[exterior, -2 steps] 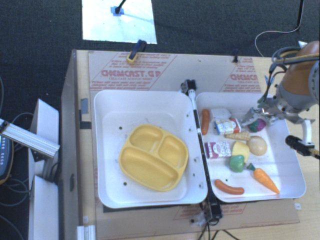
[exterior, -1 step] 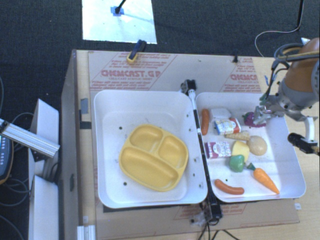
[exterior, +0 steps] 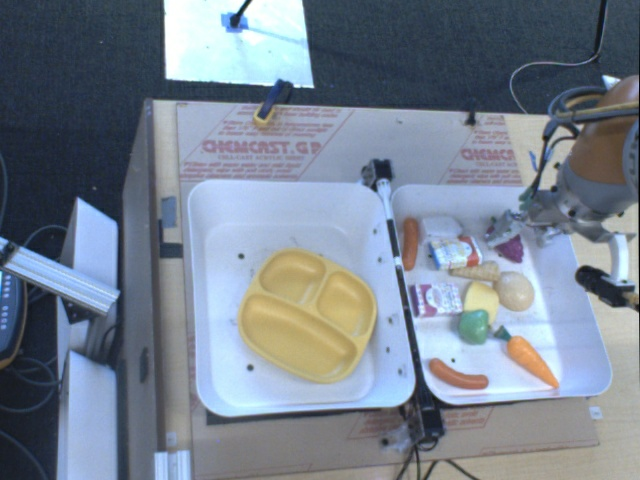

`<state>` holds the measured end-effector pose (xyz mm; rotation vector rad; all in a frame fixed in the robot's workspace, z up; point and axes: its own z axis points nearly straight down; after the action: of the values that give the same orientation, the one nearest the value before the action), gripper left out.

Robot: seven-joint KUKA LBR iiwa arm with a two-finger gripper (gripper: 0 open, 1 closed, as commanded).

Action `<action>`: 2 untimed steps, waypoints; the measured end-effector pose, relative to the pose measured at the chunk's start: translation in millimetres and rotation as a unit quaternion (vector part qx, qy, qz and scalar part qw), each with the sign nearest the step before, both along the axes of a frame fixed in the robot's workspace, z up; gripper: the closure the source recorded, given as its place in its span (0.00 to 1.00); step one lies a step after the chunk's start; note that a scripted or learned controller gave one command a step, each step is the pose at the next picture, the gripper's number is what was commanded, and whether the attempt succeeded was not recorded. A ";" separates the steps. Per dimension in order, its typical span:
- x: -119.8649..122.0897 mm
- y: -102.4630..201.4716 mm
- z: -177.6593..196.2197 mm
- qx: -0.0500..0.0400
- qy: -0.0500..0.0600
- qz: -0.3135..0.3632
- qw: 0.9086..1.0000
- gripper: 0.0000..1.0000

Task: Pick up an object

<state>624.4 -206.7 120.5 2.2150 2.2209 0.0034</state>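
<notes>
Two white bins side by side on the worktop (exterior: 160, 298). Left bin (exterior: 215, 268) holds a yellow tray (exterior: 307, 314) with three sections, lying a bit tilted near the bin's middle. Right bin (exterior: 590, 353) holds all the small toy food items, and the places below are given relative to the yellow block (exterior: 480, 299) at about the middle of the pile. Green pepper (exterior: 474, 326) touches the block just below it. Potato (exterior: 515, 291) just right of the block, touching it. Carrot (exterior: 530, 359) lower right of the block, tip pointing toward the bin's near right corner. Red sausage (exterior: 459, 375) well below the block, near the bin's front wall. Red-and-white packet (exterior: 436, 299) just left of the block. Blue-and-white carton (exterior: 451, 252) above the block, with a white box (exterior: 443, 228) behind it. Orange-red stick (exterior: 410, 244) upper left of the block, lying along the divider between bins. Purple item (exterior: 511, 249) upper right of the block, near the bin's far right side.

Arm (exterior: 598, 148) comes in from the right, orange band showing. End effector (exterior: 503, 230) sits low at the far right of the right bin, just beside the purple item; its state can't be made out and nothing is visibly gripped.
</notes>
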 end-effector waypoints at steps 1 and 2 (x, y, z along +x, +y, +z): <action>17.5 19.0 -36.3 0.001 0.002 0.001 1.000 0.00; 18.9 18.4 -24.3 0.000 -0.001 0.002 1.000 1.00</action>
<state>643.3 -188.2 96.2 2.2101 2.2246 0.0051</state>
